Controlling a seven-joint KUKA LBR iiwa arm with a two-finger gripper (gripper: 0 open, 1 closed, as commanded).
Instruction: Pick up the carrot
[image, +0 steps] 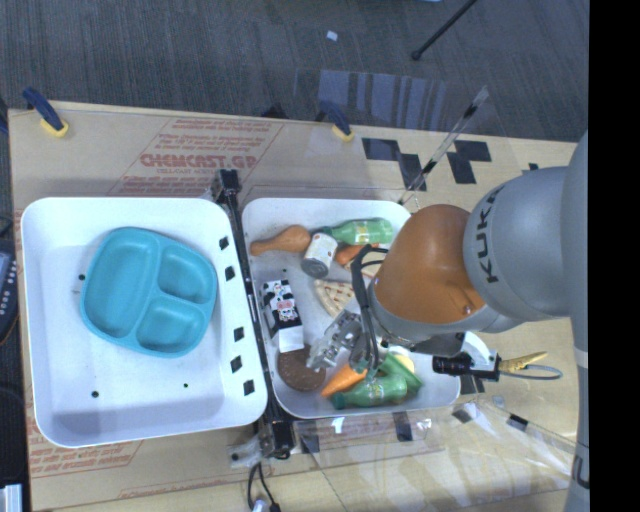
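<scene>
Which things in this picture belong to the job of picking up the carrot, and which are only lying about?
Belong to the job:
carrot, near the front of the right bin
gripper, low over that bin, just above the carrot

Only lying about:
blue divided plate in the left bin
green bottle
brown round piece
small black and white carton

Two shallow white bins sit side by side on a cardboard-covered worktop (150, 150). The left bin (60, 400) holds a light blue divided plate (148, 291) with three compartments, lying flat toward the bin's far side. The right bin (262, 215) holds a jumble of toy food: a brown drumstick (281, 240) near the far edge, a green bottle (362, 232) beside it, a small grey can (318, 256), a black-and-white carton (281, 303), and a brown round disc (297, 369) near the front.
</scene>
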